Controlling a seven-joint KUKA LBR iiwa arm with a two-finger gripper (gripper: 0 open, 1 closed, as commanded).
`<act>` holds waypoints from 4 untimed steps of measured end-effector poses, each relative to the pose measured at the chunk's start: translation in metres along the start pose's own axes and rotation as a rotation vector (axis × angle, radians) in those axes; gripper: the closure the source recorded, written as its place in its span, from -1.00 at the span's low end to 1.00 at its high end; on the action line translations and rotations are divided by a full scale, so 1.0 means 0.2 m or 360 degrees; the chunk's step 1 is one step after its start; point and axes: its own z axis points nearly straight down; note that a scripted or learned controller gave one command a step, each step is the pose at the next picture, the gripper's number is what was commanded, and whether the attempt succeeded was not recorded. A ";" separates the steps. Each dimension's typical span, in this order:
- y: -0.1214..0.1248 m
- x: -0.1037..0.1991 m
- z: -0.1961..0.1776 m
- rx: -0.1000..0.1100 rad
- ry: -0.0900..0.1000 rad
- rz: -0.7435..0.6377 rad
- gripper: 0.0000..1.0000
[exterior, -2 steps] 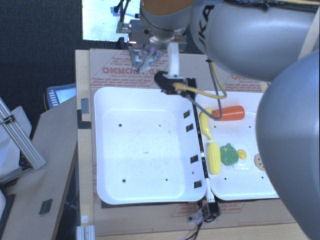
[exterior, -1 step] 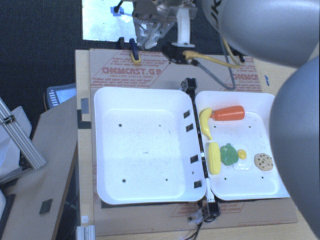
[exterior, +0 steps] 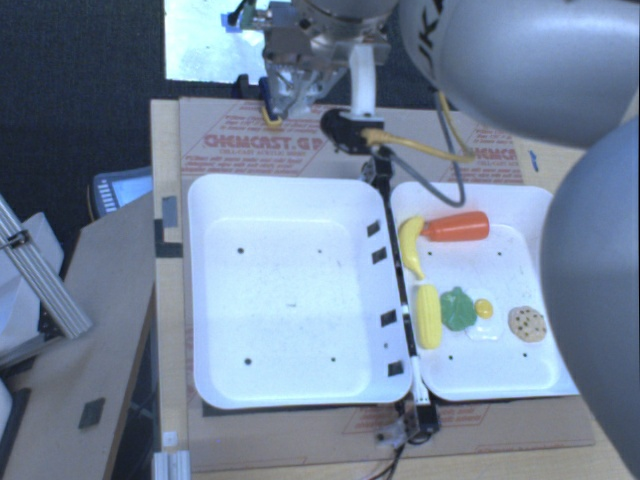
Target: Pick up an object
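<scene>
Since the task names no particular object, any of the pieces in the right bin (exterior: 535, 373) would serve: a banana (exterior: 410, 245) lies beside the dividing wall, touching an orange carrot (exterior: 457, 227); below them sit a corn cob (exterior: 428, 315), a green leafy piece (exterior: 459, 309), a small yellow piece (exterior: 484, 309) and a cookie (exterior: 526, 323). The left bin (exterior: 285, 298) lies alongside it. The gripper (exterior: 285, 88) hangs well apart from all of these, above the cardboard (exterior: 250, 140) behind the left bin, and whether it is open or closed cannot be told from this view. A yellow cable (exterior: 420, 148) trails from the wrist toward the right bin.

From here the risks are plain. The pieces crowd together, so a descent on the banana could also catch the carrot or pinch the wall. The corn and the green piece nearly touch, and a grasp there may nudge one aside. Rounded toys may also slip out of a squeeze.
</scene>
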 end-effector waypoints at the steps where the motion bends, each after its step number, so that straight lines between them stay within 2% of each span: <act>1: -0.08 0.00 0.18 0.0001 -0.0001 0.0002 1.00; 2: -0.29 0.01 -0.40 -0.0022 0.0010 -0.0004 1.00; 3: -0.59 0.00 -0.04 0.0011 -0.0004 -0.0005 1.00; 4: -0.81 0.01 -0.57 -0.0017 0.0011 -0.0006 1.00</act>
